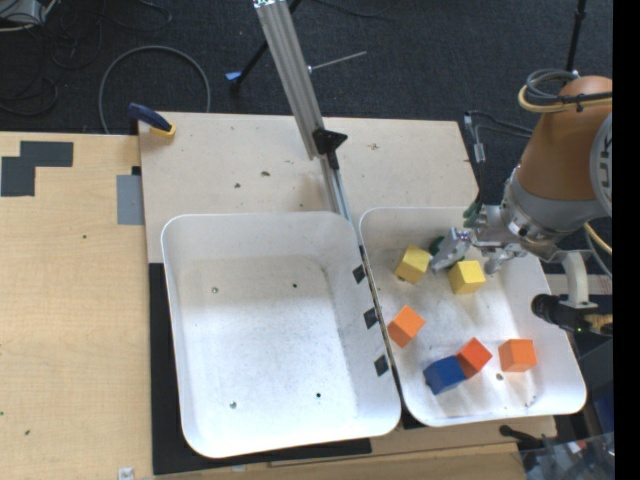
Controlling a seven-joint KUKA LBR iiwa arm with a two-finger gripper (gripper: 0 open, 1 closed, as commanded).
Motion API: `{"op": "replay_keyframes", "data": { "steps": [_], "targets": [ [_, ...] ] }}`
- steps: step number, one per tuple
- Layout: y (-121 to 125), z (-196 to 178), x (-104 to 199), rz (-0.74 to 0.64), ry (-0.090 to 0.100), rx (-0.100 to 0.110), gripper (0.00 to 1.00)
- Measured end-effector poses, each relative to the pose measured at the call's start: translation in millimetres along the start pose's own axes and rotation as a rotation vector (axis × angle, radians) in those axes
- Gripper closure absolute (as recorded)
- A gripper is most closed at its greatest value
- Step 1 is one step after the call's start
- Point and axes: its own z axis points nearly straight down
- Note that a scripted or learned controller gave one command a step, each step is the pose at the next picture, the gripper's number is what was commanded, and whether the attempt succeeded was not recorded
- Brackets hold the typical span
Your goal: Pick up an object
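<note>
In right bin [560, 393], arm's jaws spread wide, w/ nothing between, just above 2 yellow cubes [467, 276], w/ orange, red & blue cubes [444, 374] nearer the front.

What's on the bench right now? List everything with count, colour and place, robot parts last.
Bins: 2, white, side by side; left bin, right bin.
Yellow blocks: 2, upper part of the right bin; one to the left, one just below the claw.
Orange blocks: 3, right bin; one near the left wall, two toward the front.
Blue block: 1, front of the right bin, touching an orange block.
Clamp: 1, blue and yellow, far left corner of the bench.
Metal rail: 1, silver, slanting up from between the bins.
Arm: 1, grey with orange band, reaching in from the right.
Claw: 1, over the upper part of the right bin, by the yellow blocks.
</note>
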Motion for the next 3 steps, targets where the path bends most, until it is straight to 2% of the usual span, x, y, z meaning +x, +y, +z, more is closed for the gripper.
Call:
{"op": "replay_keyframes", "data": {
  "steps": [1,2,3],
  "targets": [
    [53.2,81.9,-11.9,-0.003,-0.002,-0.006,0.00],
    [55.2,81.6,-7.3,0.001,-0.007,-0.019,0.00],
    [67.9,92.6,-2.7,0.000,-0.012,-0.040,0.00]
  ]
}}
